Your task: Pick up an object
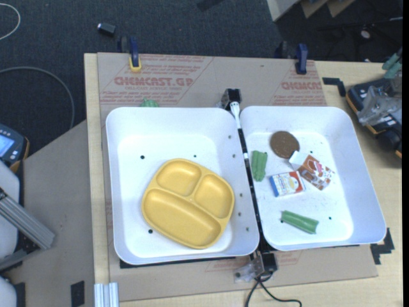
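— While nothing is lifted yet, where do your candidates lie?

— You see five in the right bin (358, 146): a brown disc (284, 144) far, a green piece (259, 165) left, a small carton (285, 184) and red packet (316, 172) central, a green pod (300, 221) near. The left bin (121, 171) holds a yellow tray (187, 201). The whole pick remains; you cannot tell how the jaws stand.

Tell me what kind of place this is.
Probably a robotics lab bench: two shallow white bins clamped on a brown board, loose cables on dark carpet, and a yellow divided plastic plate as a test prop.
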Controlling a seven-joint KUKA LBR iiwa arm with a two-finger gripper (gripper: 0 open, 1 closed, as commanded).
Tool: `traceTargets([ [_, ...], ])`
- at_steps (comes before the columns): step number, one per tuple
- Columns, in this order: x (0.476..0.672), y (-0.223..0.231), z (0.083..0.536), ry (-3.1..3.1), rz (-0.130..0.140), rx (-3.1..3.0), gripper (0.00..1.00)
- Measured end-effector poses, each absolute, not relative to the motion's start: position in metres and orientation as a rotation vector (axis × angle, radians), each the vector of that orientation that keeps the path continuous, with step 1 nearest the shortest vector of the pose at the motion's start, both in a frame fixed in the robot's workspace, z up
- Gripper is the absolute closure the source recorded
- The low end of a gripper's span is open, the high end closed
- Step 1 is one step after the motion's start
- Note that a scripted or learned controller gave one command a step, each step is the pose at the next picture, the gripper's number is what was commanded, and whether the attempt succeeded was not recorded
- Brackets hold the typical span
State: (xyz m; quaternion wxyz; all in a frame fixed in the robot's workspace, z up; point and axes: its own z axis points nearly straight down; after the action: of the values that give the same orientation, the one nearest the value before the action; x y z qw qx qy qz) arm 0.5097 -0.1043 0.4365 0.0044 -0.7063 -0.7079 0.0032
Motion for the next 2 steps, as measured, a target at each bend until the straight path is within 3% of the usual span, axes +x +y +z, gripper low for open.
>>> traceTargets([
  [1,0.484,-0.092,0.334,-2.212,0.012,-2.214,1.00],
  [2,0.480,-0.070,0.497,-2.237,-0.022,-2.230,1.00],
])
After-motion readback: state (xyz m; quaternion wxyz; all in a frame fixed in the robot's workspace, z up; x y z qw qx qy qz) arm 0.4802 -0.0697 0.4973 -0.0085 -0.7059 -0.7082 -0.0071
